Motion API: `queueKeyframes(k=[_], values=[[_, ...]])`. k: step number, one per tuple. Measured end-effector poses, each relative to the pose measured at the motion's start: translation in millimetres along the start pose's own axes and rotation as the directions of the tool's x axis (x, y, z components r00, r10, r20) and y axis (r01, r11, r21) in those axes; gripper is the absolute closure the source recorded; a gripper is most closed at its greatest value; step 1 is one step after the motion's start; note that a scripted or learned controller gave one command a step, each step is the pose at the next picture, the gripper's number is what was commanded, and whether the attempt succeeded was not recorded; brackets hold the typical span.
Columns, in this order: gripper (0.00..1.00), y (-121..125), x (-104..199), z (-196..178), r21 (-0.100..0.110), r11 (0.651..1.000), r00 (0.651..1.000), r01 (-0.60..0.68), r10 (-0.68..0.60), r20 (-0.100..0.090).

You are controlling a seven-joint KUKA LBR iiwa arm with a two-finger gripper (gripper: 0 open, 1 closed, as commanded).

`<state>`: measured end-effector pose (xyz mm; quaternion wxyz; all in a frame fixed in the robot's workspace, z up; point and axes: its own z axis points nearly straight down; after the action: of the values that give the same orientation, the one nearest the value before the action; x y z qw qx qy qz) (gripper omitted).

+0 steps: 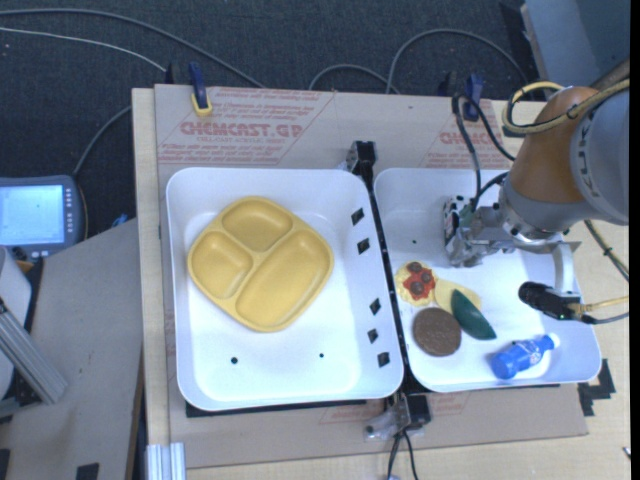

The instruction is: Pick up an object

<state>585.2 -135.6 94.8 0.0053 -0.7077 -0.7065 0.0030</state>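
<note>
**Hand low in right bin, nothing seen in its grip**

Grey arm with orange band (545,158) comes in from the right. Its hand (462,240) sits over the upper middle of the right bin (420,200), above bare white floor. How wide the hand is set: can't tell from this angle. No item visible in it.

All the small items lie in the lower half of the right bin, clear of the hand. The pizza slice toy (417,283) is the nearest, just below-left of the hand and close to the divider wall. The brown round disc (437,331) is right under the pizza slice, touching or nearly so. The green piece (472,315) lies tilted just right of the disc. The blue bottle-like item (520,356) lies on its side near the bin's lower right corner, apart from the others.

The left bin (190,308) holds one yellow divided plate (261,263), flat, upper-centre. Both bins rest side by side on the surface (250,118), a brown board with red lettering.
</note>
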Motion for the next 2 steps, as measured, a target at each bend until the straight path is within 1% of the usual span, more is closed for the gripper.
queueKeyframes(k=[1,2], values=[[1.00,-0.6,-6.2,-45.0,-0.015,1.000,1.000,0.001,-0.001,0.004],[1.00,-4.5,-14.7,-95.4,-0.018,1.000,1.000,0.001,-0.001,0.005]])
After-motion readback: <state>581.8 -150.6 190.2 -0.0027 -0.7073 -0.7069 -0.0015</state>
